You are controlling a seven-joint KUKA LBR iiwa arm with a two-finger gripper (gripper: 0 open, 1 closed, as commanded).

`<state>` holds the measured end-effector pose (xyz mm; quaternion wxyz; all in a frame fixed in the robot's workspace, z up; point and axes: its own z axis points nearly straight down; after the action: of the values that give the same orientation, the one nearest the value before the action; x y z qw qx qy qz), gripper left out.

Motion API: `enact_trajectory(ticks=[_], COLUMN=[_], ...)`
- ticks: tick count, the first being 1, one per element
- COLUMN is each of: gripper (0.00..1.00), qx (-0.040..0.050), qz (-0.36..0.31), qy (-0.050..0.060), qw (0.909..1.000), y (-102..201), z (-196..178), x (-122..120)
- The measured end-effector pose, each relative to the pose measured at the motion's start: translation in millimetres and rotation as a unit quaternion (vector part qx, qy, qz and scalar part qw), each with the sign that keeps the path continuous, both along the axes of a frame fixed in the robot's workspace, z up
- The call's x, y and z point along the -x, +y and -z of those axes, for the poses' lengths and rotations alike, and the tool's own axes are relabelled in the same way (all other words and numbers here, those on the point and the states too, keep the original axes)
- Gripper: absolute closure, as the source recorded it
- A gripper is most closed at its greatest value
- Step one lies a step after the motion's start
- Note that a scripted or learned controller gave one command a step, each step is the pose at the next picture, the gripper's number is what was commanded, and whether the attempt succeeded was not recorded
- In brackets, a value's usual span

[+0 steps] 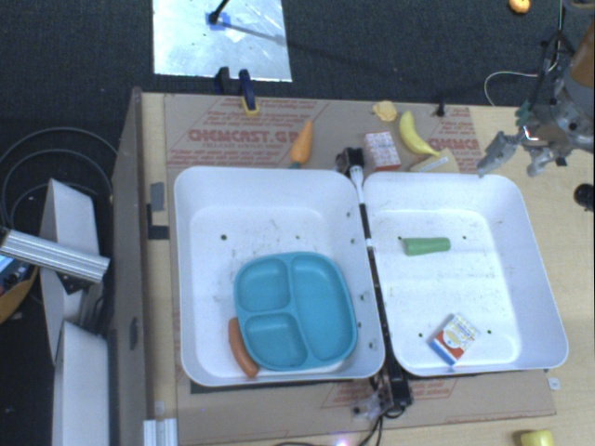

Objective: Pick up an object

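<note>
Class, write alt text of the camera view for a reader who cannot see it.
A robot gripper hovers past the far right corner of two white bins. The right bin holds a green object and a small box; the left bin holds a blue divided tray and an orange sausage.

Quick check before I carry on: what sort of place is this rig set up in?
Likely a robotics lab test bench, not a kitchen: two white bins on cardboard hold toy items such as a blue divided plate and a green block, and the gripper hangs at the right bin's far corner, cables trailing nearby.
</note>
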<state>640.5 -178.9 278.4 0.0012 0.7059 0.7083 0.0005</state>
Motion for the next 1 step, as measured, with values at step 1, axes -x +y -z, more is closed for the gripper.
enact_trajectory(ticks=[1], gripper=[0.0], qx=[-0.0018], qz=[-0.002], qy=[0.004], qw=[1.0], y=[29.2], z=[99.7], x=[-11.6])
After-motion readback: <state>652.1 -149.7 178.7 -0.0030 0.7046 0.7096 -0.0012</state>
